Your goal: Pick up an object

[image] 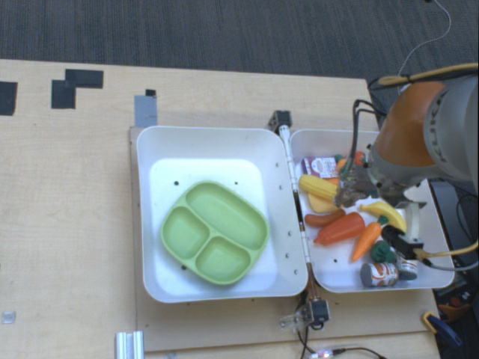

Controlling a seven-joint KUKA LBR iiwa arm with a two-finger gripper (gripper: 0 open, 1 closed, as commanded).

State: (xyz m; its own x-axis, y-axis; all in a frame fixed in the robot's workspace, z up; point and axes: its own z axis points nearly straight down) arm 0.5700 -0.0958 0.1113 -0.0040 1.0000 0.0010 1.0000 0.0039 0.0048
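Note:
The right bin [329,281] holds several toy foods. Among them are a yellow corn cob [316,186], a purple packet [323,166], a red sausage [321,219], a red-orange pepper [340,229], a carrot [366,241], a banana [386,214] and a small can [382,274]. My gripper [349,192] is low in this bin, just right of the corn cob and above the pepper. The wrist hides what lies directly under it. I see nothing clearly held.
The left bin [153,275] carries a green divided plate [215,232]. A ridge with a black clamp [281,120] separates the two bins. The grey arm with its orange band [408,129] and its cables hang over the right bin's far right side.

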